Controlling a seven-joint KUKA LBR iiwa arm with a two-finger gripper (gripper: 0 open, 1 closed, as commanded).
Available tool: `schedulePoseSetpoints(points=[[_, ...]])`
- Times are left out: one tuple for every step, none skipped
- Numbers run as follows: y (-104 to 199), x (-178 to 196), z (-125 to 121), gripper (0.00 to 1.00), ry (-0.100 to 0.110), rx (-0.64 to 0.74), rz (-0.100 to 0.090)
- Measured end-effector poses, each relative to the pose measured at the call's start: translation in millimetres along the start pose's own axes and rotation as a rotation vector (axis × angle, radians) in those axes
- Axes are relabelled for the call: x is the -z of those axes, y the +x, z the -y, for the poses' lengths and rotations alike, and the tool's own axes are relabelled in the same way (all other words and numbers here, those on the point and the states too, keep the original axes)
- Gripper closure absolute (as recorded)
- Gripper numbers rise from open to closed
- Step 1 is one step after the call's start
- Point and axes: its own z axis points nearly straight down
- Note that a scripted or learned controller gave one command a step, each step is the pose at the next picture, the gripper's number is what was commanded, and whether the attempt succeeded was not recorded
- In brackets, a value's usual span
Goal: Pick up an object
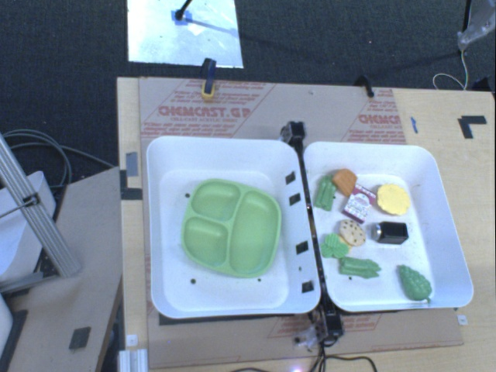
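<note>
Camera view gives no way to judge the gripper's state, so whether it is open, closed or gripping anything cannot be told; nothing among the objects looks lifted or held.

On the side the arm reaches from, the shallow white right-hand bin (446, 177) holds every loose candidate. A round yellow disc (394, 199) lies near its far wall, with a small black block (391, 232) just below it. A bumpy dark-green lump (415, 283) sits alone in the near right corner, well apart from the rest.

Toward the bin's middle lie a small pink-and-white carton (358, 205), an orange wedge-shaped piece (345, 180) just beyond it, and a round tan speckled cookie (351, 232). Closest to the divider are a short green chunk (325, 194), a pale green leafy piece (334, 246) touching the cookie, and a long green pod-like piece (359, 266).

Beyond the divider, the shallow white left-hand bin (167, 161) holds a light-green divided plastic plate (232, 227) lying flat.

As a judgement, the pick has not begun: all items rest on the bin floors. The approach, the grasp and the lift all remain. The dark-green lump and the yellow disc look easiest, since each has free space around it.
</note>
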Motion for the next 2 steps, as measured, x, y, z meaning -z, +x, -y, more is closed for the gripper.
schedulePoseSetpoints(points=[[64, -91, 2, 0.00, 0.026, 0.001, -0.008], [137, -92, 1, 0.00, 0.020, 0.004, -0.009]])
